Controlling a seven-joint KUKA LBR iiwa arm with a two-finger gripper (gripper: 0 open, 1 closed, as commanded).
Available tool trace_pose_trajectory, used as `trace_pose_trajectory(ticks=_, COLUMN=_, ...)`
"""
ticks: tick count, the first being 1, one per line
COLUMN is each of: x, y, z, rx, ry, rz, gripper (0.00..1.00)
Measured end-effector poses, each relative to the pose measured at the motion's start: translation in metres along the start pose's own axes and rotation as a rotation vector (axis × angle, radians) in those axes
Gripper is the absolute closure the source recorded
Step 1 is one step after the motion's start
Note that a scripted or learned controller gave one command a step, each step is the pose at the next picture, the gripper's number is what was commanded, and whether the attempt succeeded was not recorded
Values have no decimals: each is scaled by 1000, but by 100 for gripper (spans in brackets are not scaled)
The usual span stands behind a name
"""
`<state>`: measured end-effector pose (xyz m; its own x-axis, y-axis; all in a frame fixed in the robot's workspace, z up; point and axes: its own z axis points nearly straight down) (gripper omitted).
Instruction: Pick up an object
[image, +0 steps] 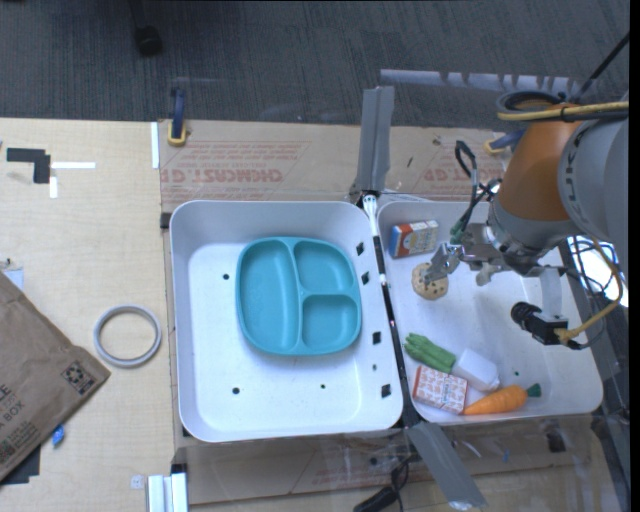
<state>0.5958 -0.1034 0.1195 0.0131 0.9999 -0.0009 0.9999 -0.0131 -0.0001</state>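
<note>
Grey gripper (437, 270) down over the cookie (431, 287), near the right bin's (590, 400) left wall, toward its far edge. Finger state: cannot tell. Risk: glancing off the rounded cookie, or nudging the small carton (414, 238) just beyond.

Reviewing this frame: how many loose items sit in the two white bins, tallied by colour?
Teal: 1, divided plate, left bin
Green: 1, pea pod
Orange: 1, carrot
White: 1, block
Red and white: 2, carton, checked packet
Tan: 1, cookie, under the gripper
Total: 7
</note>
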Motion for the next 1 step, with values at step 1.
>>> trace_pose_trajectory(ticks=1, x=6, y=63, z=26, rx=2, ry=-2, rz=-12, gripper=0)
